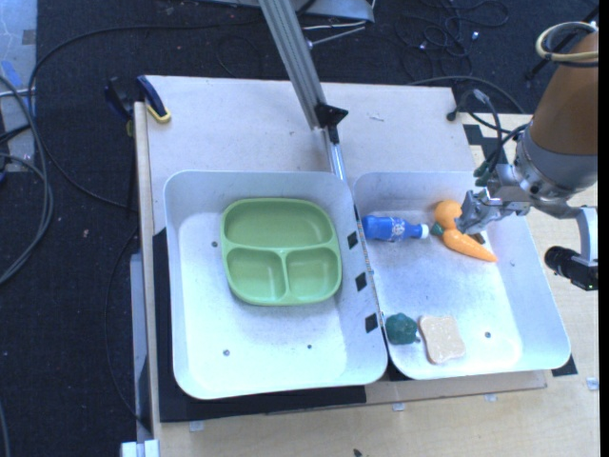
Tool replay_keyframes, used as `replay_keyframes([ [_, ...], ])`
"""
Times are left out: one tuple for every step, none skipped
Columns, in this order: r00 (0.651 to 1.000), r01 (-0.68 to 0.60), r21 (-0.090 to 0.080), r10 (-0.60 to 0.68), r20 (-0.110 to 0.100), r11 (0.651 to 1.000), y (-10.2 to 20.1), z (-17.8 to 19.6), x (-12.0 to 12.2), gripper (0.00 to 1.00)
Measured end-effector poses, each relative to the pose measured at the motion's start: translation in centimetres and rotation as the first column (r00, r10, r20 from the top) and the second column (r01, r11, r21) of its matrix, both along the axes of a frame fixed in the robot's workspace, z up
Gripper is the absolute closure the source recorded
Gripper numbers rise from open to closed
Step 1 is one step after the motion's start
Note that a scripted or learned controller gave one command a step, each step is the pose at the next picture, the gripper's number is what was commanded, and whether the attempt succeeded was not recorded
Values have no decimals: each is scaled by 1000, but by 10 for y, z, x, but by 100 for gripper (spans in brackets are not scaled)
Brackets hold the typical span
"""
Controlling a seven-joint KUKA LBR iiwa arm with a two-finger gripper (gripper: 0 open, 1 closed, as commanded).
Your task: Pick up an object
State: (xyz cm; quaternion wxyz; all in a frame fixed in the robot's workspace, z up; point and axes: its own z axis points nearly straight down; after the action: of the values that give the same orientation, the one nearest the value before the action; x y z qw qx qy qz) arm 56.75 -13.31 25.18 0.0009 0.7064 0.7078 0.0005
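A: Where is the gripper (475, 213)?

B: Over the right bin (533, 284), at its upper right part, hanging from the grey arm (561, 131) that enters from the right. It sits right at the carrot (468, 243), just above the carrot's thick end.

A: Does it hold the carrot?

B: I cannot tell. The fingers are small and dark against the bin, and whether they are spread or closed does not show. The carrot lies flat on the bin floor, tip pointing down and to the right.

A: What else lies in that bin?

B: An orange ball (445, 212) just left of the gripper, touching or nearly touching the carrot's upper end. A blue bottle (392, 228) lies on its side to the left of the ball, its pale cap end toward the ball. Down at the front are a dark green lump (402, 328) by the divider and a tan slice of bread (442, 338) just beside it, on its right.

A: And the left bin (190, 284)?

B: A green tray (282, 251) with three compartments, one long one at the top and two smaller below. It lies flat near the middle of the bin, a little toward the back.

A: Anything on the worktop (238, 122) itself?

B: A blue and yellow tool (154, 101) at the back left corner, and a metal pole (295, 50) slanting down from the top to the join between the bins. Black cables (57, 188) trail on the dark floor to the left.
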Motion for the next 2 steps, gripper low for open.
replay_keyframes([
  [1000, -6, 3, 6, -3, 1000, 57, -1, -3, 100],
  [1000, -6, 3, 6, -5, 1000, 118, -7, -23, 100],
])
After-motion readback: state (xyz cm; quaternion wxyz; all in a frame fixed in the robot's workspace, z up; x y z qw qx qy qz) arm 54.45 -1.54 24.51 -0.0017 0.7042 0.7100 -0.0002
